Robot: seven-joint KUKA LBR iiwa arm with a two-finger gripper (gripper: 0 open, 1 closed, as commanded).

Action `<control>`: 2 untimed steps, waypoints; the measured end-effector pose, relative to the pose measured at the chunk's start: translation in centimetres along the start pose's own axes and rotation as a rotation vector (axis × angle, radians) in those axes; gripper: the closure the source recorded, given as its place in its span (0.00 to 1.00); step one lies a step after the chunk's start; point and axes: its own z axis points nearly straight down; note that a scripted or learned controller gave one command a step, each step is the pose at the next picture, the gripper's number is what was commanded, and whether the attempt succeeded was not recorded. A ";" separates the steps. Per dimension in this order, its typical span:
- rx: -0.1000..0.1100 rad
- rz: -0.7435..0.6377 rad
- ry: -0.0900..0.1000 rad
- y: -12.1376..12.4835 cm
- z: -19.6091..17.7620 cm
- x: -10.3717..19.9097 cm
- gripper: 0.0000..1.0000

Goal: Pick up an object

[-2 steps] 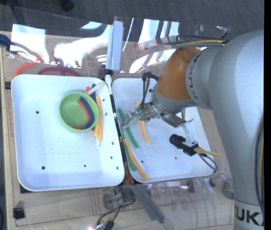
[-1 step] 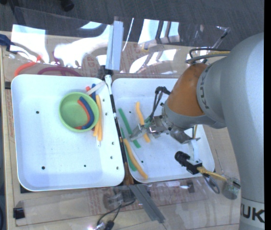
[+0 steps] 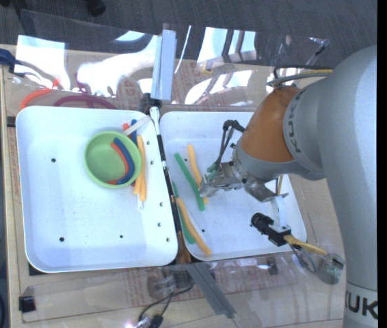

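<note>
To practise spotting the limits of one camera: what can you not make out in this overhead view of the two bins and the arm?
- Camera view: the arm covers the right side of the right bin; whatever lies under it is hidden.
- Camera view: whether the gripper touches the green stick is too small and cluttered to tell.
- Camera view: the red and blue pieces in the green bowl overlap, so their shapes are unclear.

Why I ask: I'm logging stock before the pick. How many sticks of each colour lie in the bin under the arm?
Green sticks: 2
Orange sticks: 2
Total: 4
</note>
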 end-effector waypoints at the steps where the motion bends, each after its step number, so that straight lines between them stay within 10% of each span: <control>1: 0.001 -0.001 -0.001 0.0 0.0 0.0 0.00; 2: 0.002 -0.004 0.000 0.0 -1.0 0.0 1.00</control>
